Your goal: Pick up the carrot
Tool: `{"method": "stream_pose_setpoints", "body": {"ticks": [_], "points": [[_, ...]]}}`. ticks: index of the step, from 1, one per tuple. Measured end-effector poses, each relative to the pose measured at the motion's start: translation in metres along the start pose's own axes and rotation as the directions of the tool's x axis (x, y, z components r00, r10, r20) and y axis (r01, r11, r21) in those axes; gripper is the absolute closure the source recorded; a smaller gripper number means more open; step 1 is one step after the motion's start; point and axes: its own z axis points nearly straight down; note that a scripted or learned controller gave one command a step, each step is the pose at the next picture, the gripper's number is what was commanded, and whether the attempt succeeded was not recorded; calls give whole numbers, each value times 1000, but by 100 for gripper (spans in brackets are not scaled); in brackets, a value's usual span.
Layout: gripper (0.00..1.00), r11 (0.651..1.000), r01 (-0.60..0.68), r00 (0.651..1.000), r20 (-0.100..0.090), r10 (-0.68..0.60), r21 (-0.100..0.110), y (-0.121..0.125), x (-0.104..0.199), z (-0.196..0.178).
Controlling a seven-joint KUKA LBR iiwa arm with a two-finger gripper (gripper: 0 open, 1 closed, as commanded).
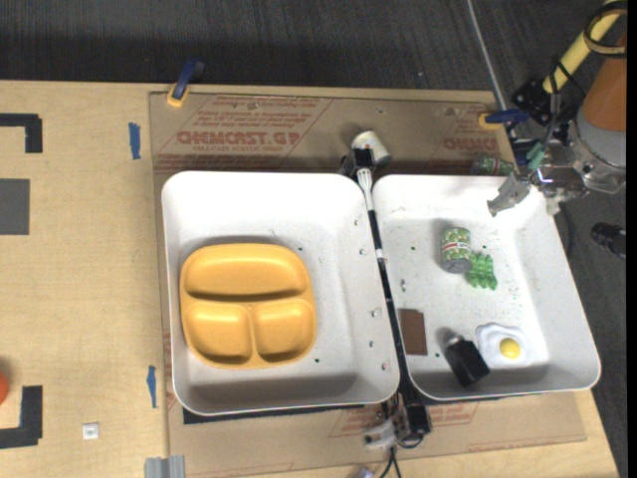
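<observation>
Here the pincer (510,195) hangs over the right bin's (562,267) far corner; its state cannot be told. The carrot (3,388), probably the orange-red object at the counter's (80,267) left edge, lies well apart, beyond both bins.

Even, fairly bright overhead light; soft shadows inside the white bins (269,189); slightly grainy, low-resolution picture

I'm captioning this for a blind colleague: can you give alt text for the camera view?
The end effector hangs over the right bin's upper right corner, apart from the small items inside: a can, green pieces, a fried egg. The left bin holds a yellow divided tray.
</observation>
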Motion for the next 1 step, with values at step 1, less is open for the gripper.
{"method": "stream_pose_setpoints", "body": {"ticks": [1], "points": [[0,951,310,951,-1,-310,0,-63,80,94]]}}
